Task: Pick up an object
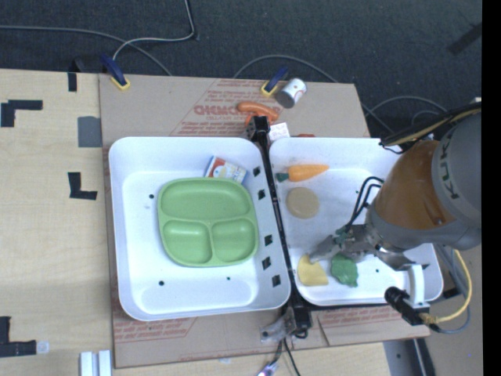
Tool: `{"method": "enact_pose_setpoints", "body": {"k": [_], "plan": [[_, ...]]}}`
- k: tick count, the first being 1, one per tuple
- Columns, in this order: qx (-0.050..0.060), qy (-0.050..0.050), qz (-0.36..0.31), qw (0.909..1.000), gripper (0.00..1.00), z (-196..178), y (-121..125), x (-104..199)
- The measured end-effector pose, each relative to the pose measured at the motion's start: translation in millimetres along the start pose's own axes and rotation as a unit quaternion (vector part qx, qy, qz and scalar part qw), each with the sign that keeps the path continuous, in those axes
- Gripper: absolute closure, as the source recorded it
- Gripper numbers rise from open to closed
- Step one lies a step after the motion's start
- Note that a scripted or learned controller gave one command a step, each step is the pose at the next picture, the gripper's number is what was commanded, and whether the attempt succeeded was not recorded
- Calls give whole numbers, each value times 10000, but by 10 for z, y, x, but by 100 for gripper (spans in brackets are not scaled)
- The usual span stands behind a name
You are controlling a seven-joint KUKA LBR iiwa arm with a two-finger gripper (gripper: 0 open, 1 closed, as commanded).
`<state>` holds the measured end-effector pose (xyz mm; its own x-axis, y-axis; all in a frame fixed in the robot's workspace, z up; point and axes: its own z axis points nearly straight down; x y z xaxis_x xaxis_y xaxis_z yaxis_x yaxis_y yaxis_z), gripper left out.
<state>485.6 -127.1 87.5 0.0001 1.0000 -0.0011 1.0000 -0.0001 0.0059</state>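
Where the right bin (368, 149) meets its near edge, we see the gripper (338, 251) hanging low over the bin floor, reached in from the right by the grey arm (438, 202) with its orange band. We cannot tell how far the gripper stands open; its dark metal parts blur together just above a green object (344, 272), and we cannot tell whether it touches that object or merely hovers close over it. Just beside the green object, toward the divider between the bins, lies a yellow piece (312, 272). Farther back in the same bin we find a round tan disc (302, 203), and beyond it, near the far edge, an orange carrot (307, 172) lying crosswise. In the left bin (133, 233) a green divided plate (208, 219) sits about the middle, with a small carton (226, 168) tucked at its far edge. Beyond the bins, on the cardboard sheet (156, 108) covering the desk (39, 210), a small grey cylinder (291, 92) rests near the far edge.
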Motion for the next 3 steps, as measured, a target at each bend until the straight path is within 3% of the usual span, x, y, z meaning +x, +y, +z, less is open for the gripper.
{"method": "enact_pose_setpoints", "body": {"k": [1, 2, 3], "plan": [[-8, -2, 2, 10000, 100, -98, 7, -1], [29, 6, -11, 10000, 100, -965, 681, 484], [36, 6, -9, 10000, 0, -960, 677, 482]]}}
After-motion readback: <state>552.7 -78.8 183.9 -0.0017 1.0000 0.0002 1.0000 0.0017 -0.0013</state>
